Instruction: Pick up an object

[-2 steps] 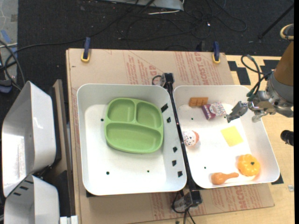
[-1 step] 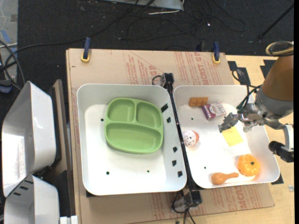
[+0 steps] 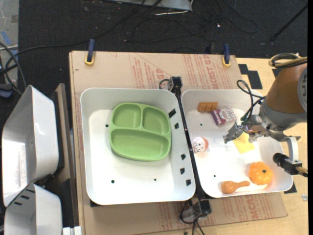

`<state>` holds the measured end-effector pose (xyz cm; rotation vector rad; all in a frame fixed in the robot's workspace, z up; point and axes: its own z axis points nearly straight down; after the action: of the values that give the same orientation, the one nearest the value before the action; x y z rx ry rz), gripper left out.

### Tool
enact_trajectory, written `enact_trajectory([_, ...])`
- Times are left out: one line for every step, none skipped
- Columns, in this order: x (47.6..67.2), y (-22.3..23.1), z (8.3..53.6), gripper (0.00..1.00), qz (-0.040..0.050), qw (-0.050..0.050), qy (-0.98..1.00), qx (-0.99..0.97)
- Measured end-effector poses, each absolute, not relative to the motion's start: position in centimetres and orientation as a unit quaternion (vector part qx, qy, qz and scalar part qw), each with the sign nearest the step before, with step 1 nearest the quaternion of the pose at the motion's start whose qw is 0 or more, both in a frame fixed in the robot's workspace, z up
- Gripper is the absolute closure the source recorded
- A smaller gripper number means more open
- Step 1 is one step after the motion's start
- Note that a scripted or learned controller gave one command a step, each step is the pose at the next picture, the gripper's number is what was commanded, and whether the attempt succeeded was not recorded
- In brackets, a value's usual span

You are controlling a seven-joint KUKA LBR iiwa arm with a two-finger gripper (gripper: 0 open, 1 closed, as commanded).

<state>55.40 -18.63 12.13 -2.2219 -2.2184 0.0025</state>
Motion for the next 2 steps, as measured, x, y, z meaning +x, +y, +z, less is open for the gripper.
enact_trajectory([55.4,-18.6,9.1,0.0,0.0007,0.001,-0.707,-0.708])
enact_trajectory([55.5,-18.6,10.3,1.0,-0.0002,-0.001,-0.707,-0.708])
